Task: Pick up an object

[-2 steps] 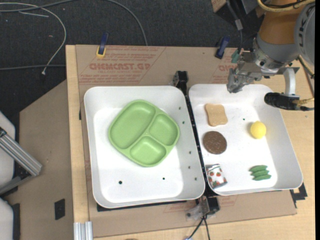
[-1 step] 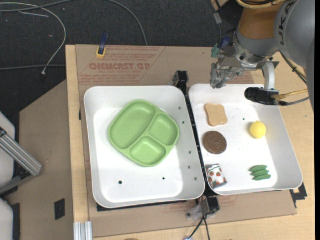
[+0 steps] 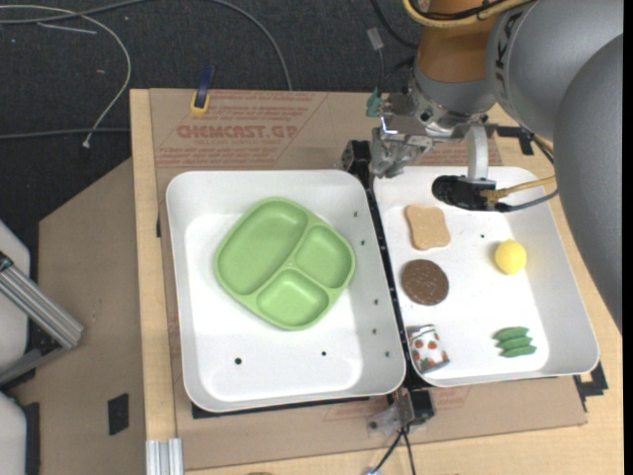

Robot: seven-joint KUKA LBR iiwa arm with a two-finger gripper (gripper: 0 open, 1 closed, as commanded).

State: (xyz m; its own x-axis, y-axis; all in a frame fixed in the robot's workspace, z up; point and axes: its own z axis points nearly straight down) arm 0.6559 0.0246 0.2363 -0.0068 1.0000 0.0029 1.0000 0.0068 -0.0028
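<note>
- Two white bins sit side by side: the left bin [image 3: 198, 364] holds a green divided plate [image 3: 285, 262].
- In the right bin [image 3: 564, 295] lie a bread slice [image 3: 427, 227], brown cookie [image 3: 425, 281], lemon [image 3: 510, 256], green pea pod [image 3: 514, 341] and small can [image 3: 427, 347].
- Gripper [image 3: 396, 151] hangs over the far edge between bins; cannot tell if it is spread or pinched.

Green plate [image 3: 285, 262] in left bin [image 3: 188, 216] — claw [image 3: 396, 154] above right bin [image 3: 554, 265].

The arm [image 3: 554, 38] runs off the top and right edges (gripper [image 3: 396, 151] fingers indistinct).
</note>
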